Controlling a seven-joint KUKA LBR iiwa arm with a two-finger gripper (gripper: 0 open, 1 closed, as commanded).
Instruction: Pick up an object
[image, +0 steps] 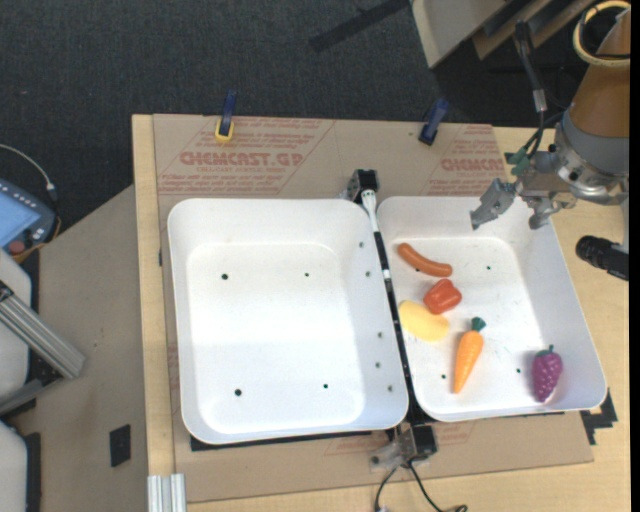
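Two white bins sat side by side on the bench; the left bin (270, 310) was bare, the right bin (560, 290) held the objects. The gripper (515, 208) hung above the right bin's far edge, fingers spread and grasping nothing. Near the bin's centre lay a carrot (467, 358), a sausage (426, 262), a lemon (423, 322) and a red pepper (442, 296), the last three crowded together. Grapes (546, 373) lay near the right corner. Risk: a descent into the cluster could nudge neighbours and miss.
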